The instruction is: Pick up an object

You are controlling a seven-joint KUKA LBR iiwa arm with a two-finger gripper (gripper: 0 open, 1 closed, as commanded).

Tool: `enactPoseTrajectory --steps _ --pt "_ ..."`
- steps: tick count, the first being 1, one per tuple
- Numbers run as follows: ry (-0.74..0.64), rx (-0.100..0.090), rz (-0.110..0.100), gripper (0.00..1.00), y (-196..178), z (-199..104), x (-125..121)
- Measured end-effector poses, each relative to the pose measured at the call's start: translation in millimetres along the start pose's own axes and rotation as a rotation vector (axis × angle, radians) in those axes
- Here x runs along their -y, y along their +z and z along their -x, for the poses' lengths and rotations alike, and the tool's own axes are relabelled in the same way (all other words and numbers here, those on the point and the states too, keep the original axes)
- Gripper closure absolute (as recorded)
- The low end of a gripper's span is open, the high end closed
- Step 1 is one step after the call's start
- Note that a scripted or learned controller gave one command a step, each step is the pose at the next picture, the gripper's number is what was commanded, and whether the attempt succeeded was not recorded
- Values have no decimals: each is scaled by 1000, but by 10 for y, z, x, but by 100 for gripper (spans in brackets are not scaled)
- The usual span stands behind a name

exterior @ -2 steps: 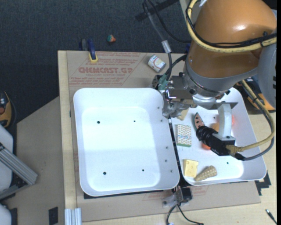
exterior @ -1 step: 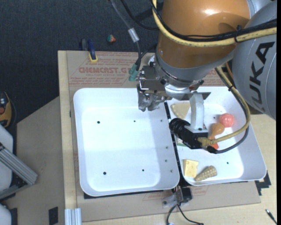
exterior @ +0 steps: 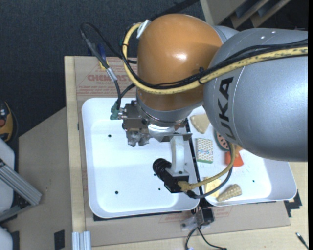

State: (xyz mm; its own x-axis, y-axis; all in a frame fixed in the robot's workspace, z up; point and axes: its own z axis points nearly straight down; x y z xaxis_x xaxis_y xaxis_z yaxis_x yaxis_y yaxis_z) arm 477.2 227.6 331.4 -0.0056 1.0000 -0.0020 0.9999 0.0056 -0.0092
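The arm's big orange joint (exterior: 173,53) blocked most of the far side, with "KUKA" readable on the grey link (exterior: 259,93). The tool (exterior: 137,128) hung over the left bin (exterior: 112,166); couldn't tell its state. Small objects sat in the right bin (exterior: 274,185): a patterned card (exterior: 204,150), a beige wedge (exterior: 230,192), an orange piece (exterior: 237,158). Cardboard (exterior: 93,78) under the bins read "CHEMS...".

Dark blue-grey carpeted floor (exterior: 44,44) fills upper left and continues along the left side. Tan cardboard-covered bench top (exterior: 78,156) carries faded red printed lettering (exterior: 105,78) near its far edge. Silver aluminium extrusion bar (exterior: 17,183) lies diagonally at lower left. Pale beige furniture panel (exterior: 234,10) at upper right. Lighting even, bright overhead.
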Motion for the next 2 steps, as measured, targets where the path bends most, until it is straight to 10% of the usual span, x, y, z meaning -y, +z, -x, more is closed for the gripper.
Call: enactPoseTrajectory --steps 1,2 --pt "5 -3 11 100 -289 33 -18" --pt "4 -12 28 100 -2142 39 -8"
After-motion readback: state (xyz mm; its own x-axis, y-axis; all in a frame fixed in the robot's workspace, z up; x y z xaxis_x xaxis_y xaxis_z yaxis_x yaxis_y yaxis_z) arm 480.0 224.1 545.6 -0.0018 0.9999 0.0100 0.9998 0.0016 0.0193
